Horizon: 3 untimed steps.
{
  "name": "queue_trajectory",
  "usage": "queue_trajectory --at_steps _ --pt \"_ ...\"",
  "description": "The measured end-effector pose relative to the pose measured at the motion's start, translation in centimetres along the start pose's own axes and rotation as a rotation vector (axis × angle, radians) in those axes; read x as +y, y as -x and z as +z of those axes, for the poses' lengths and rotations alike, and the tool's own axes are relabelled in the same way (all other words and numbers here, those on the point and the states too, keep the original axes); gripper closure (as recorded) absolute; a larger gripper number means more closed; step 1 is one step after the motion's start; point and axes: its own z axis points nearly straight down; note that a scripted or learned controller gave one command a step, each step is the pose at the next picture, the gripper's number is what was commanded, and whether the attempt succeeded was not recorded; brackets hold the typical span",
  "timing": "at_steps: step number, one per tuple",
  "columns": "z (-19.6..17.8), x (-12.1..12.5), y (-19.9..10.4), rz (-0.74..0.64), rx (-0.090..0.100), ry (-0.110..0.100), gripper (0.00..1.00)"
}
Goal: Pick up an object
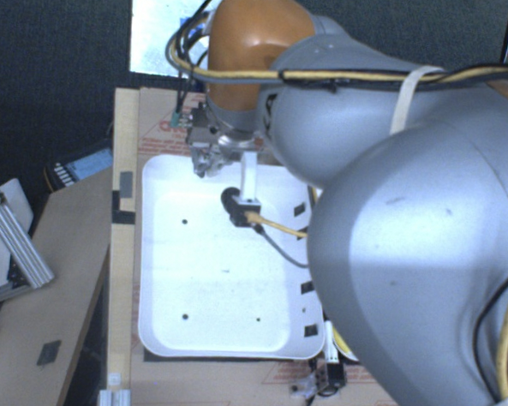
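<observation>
- The grey arm (423, 251) is the biggest thing here. It comes in from the right and covers most of that side of the bench (117, 258).
- One white bin (205, 298) sits on the bench, left of the arm. Its right edge goes under the arm.
- The orange band (256, 35) bulges at the top, just above the far end of the bin.
- A silver rail (11, 239) leans at the left, well away from the bin.
- The gripper (226, 172) hangs under the orange band, over the far part of the bin. I cannot tell if it is open or closed, and I see nothing held in it.
- A yellow cable (282, 230) runs from under the arm, over the bin floor.
- A dark lump (235, 207) sits where that cable ends, just below the gripper, over the far middle of the bin. I cannot tell if it is a loose thing to pick up or a part of the arm.
- A few black dots (185, 221) mark the bin floor, spread well apart.
</observation>
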Motion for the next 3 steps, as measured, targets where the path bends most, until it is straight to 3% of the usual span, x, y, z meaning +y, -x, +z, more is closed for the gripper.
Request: queue_trajectory --at_steps 1,2,3 --pt "0.3 1.5 -0.1 -0.002 0.000 -0.006 1.00" --pt "-8.5 -2.5 -0.2 -0.003 0.002 -0.005 1.00" --pt "-8.1 -2.3 -0.1 -0.003 0.000 -0.008 0.00"
